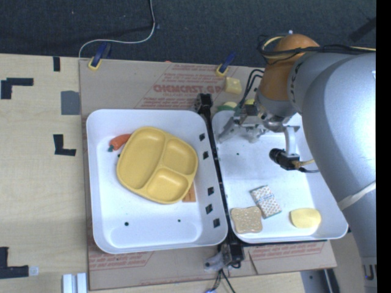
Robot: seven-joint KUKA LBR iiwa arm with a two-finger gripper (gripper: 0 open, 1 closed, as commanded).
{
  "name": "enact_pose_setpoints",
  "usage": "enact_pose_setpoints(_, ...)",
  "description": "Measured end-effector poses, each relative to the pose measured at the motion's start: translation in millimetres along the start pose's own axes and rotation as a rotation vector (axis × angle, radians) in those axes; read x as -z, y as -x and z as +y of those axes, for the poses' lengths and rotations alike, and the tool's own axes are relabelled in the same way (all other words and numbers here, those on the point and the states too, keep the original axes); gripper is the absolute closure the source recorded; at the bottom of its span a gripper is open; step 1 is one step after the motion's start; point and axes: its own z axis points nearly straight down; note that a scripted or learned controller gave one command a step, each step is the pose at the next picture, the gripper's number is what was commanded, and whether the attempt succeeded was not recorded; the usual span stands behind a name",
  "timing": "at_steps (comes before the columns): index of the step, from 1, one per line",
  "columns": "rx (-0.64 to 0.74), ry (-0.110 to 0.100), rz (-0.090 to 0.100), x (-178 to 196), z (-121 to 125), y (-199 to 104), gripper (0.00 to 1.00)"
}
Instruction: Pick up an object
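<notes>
1. I took the right bin (317, 182) as my landmark. The gripper (244, 127) hung over its far-left corner, close beside the divider between the two bins, with the grey arm (336, 121) covering much of the bin's right side.

2. I could not tell how far the hand was open: its metal parts were blurred against the white floor, and I saw nothing I could call held.

3. The loose things in this bin lay along its near edge: a round tan cracker (246, 220) at the near-left corner, a small patterned packet (266, 201) just beside it toward the middle, and a yellow lump (305, 218) toward the near-right corner.

4. The relation that mattered: all three lay toward the near edge, away from the hand, across the bare middle of the bin floor. The cracker sat most directly below the hand in the view, so I judged it the shortest reach.

5. The packet's long axis ran at a slant, far-left to near-right; I judged the wrist would need turning to close across its short side.

6. A pale green thing (228, 106) sat at the bin's far-left rim, just beside the hand, partly hidden.
</notes>
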Motion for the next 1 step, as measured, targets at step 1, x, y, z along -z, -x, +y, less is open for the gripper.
enact_pose_setpoints(1, -0.004, 0.005, 0.001, 0.7, -42.1, 5.3, 0.0)
